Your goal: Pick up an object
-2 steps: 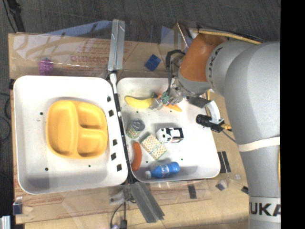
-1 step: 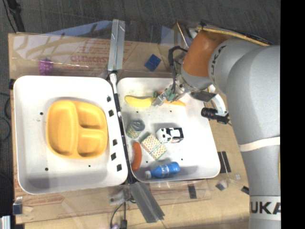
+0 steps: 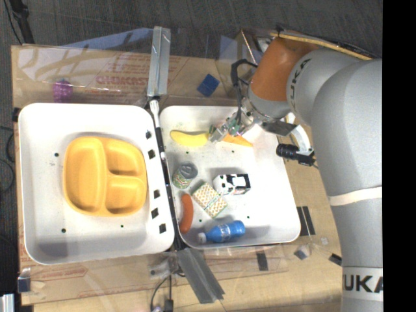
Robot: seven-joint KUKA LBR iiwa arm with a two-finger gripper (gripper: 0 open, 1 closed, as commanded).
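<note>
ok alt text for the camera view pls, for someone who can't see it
A grey robot arm reaches from the right, its gripper low over a yellow banana in the right bin, which also holds a blue bottle and small items. The left bin holds a yellow divided tray.

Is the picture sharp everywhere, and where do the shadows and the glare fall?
Camera view: soft and grainy throughout; the small items in the right bin blur at their edges. The yellow tray in the left bin casts a soft shadow. The clear plastic sheet behind the bins shows pale glare.
</note>
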